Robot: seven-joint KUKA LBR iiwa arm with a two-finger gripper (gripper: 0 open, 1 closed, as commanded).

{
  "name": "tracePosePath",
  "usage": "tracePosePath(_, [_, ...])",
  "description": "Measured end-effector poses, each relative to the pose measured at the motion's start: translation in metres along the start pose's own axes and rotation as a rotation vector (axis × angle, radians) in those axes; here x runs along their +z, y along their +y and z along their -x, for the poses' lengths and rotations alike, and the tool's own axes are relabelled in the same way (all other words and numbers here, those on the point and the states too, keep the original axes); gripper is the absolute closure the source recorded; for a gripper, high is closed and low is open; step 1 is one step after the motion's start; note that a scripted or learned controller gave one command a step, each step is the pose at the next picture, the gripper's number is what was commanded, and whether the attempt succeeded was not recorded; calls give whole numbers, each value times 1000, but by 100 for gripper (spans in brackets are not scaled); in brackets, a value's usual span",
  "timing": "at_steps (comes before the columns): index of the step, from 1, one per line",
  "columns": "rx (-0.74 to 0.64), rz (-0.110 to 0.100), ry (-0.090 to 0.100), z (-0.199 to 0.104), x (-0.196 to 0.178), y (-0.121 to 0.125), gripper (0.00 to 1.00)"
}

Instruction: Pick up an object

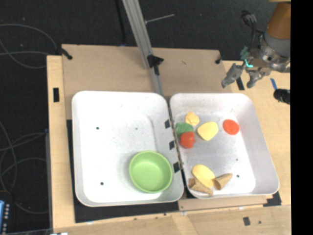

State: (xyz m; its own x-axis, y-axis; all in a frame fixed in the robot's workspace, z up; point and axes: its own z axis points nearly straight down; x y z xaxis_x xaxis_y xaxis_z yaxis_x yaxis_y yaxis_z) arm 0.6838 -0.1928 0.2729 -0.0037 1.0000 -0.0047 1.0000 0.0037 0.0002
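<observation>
The two-finger gripper hangs above the bench beyond the far right corner of the right-hand shallow white bin, jaws spread apart and grasping nothing. All candidate objects lie in that bin: a round orange-red ball near the far right side, a pale yellow rounded piece beside it, a small yellow piece, a green piece and a red round piece packed against the left wall, and a yellow oval piece touching two tan cone-shaped pieces at the near edge. The left-hand white bin holds a light green plastic bowl near its near right corner. Probable faults: a descent on the cluster at the left wall may strike the bin wall or trap two items; round items may roll from closing fingers; the near-edge group may shift together, because its pieces touch. The isolated orange-red ball appears the least obstructed target.
</observation>
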Motion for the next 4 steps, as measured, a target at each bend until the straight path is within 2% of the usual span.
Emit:
tracePosePath(3, [4, -8, 2, 19, 170, 4, 0])
tracePosePath(4, [1, -4, -3, 20, 156, 4, 100])
